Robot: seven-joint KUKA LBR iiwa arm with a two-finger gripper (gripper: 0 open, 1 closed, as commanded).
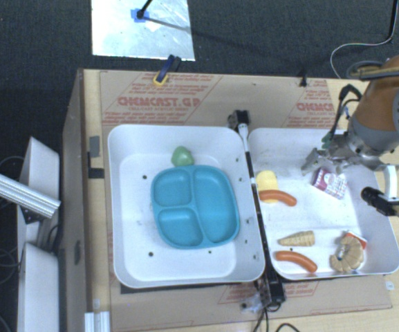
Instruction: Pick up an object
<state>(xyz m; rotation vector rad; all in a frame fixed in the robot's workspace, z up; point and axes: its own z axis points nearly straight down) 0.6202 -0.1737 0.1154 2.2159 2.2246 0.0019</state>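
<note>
Lying tilted down-right, pink packet point(330, 183) beneath fingers point(314, 159), their state unclear.

Two white bins sit side by side: the left bin point(126, 185) and the right bin point(382, 244). Left of the divider between them lie one blue tray point(193, 206) and one green ball point(182, 157). Right of it lie two sausages point(277, 198) point(296, 260), one yellow block point(266, 180), one cone point(297, 238), one packet point(329, 182) and one pastry point(348, 253).
</note>
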